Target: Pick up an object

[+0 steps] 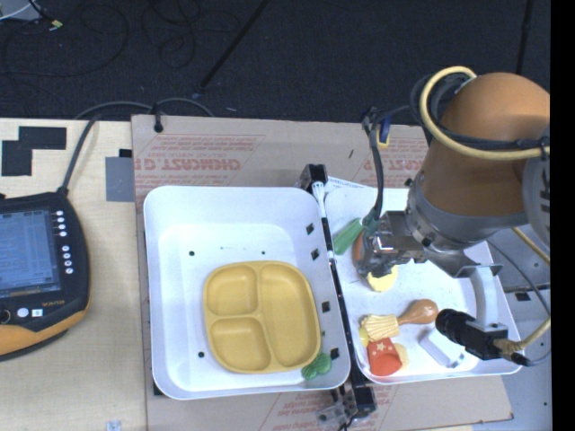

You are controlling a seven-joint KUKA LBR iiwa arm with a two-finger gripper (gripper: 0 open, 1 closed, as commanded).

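The gripper hangs low over the right bin, in that bin's 10 o'clock part. Its tip is dark and crowded by the wrist above, so I cannot tell whether it is spread or closed, and nothing shows clearly pinched in it. Just beside it at 6 o'clock lies a small yellow piece; whether the two touch cannot be made out. At the gripper's 10 o'clock a green piece lies slantwise against the wall between the bins.

Further off, at 5 o'clock, a brown drumstick lies on the bin floor. Its thin end points toward a yellow ridged piece, and a red piece sits just beyond that, near the rim.

The left bin holds a yellow divided plate near its middle, with a small green thing in its 5 o'clock corner.
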